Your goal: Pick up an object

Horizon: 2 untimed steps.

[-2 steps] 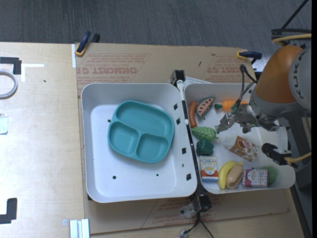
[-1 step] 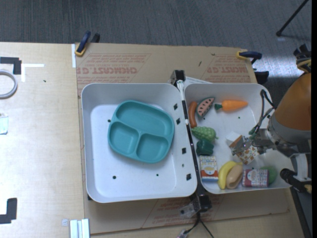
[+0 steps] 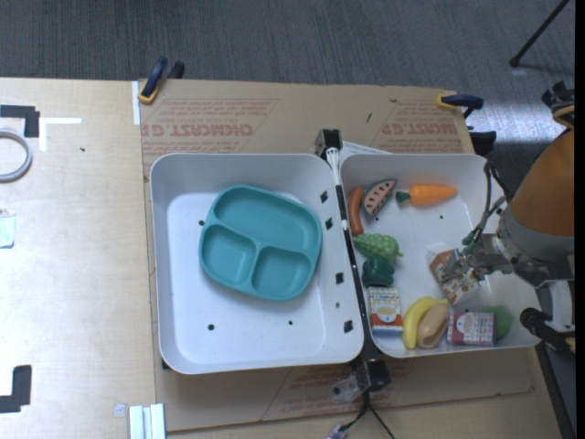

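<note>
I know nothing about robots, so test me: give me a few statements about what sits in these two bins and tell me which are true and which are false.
1. A teal divided plate lies in the left bin. True.
2. The toy carrot is in the left bin. False: it lies near the far edge of the right bin.
3. A toy banana lies near the front of the right bin. True.
4. The pincer is over the teal plate. False: it is over the right bin.
5. The toy watermelon slice lies beside the carrot. True.
</note>
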Each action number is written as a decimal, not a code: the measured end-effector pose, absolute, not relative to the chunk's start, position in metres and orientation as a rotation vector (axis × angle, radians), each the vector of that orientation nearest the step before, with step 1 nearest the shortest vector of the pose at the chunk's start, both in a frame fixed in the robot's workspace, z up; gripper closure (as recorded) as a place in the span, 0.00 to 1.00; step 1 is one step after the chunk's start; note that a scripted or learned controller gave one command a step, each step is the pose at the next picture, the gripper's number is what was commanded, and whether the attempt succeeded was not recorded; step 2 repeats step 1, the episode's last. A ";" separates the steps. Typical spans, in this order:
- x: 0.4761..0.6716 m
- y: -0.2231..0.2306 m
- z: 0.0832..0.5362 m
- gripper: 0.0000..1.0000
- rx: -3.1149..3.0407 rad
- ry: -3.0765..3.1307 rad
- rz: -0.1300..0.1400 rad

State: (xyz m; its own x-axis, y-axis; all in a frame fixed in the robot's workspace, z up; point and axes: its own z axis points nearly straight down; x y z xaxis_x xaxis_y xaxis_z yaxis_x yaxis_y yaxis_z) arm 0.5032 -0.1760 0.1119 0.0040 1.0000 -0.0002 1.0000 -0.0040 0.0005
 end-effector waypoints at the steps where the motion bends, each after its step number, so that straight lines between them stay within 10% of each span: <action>1: 0.522 -0.132 0.210 1.00 2.220 2.221 0.000; 2: 0.522 -0.132 0.210 1.00 2.220 2.221 0.000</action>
